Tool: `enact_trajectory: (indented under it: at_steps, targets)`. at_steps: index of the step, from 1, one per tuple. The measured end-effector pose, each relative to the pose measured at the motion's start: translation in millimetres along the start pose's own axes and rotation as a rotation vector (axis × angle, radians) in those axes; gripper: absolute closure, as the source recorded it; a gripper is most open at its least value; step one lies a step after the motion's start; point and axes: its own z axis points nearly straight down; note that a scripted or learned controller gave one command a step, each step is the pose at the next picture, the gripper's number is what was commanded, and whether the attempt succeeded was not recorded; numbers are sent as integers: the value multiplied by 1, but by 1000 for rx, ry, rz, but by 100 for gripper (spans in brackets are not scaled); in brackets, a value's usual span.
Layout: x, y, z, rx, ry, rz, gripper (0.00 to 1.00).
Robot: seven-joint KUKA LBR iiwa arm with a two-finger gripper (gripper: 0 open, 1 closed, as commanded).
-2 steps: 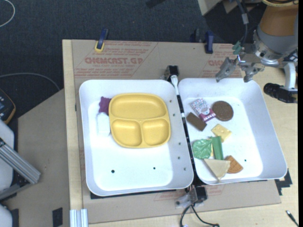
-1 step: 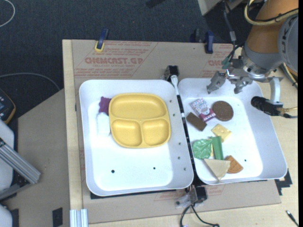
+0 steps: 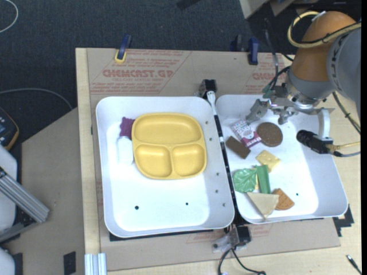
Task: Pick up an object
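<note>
My gripper [image 3: 270, 113] hangs over the back of the right bin [image 3: 327, 182], open, with one finger toward the left and the other toward the right and nothing between them. Just in front of it lies a round brown cookie [image 3: 269, 134]. To the cookie's left are a pink and white packet [image 3: 243, 130] and a dark brown block [image 3: 237, 147]. Nearer the front lie a yellow cheese piece [image 3: 268, 160], a green leaf [image 3: 244, 180], a green stick [image 3: 263, 180], a cream wedge [image 3: 263, 203] and an orange slice [image 3: 283, 200].
The left bin [image 3: 160, 211] holds a yellow divided plate [image 3: 169, 145], with a purple item [image 3: 125, 126] and a white item [image 3: 124, 150] against its left side. A ridge between the bins [image 3: 221, 153] separates them. The right bin's right half is bare white floor.
</note>
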Motion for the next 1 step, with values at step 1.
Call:
enact_trajectory:
  at_steps: [1]
  targets:
    - [1, 1, 50, -7, 1, 0, 0]
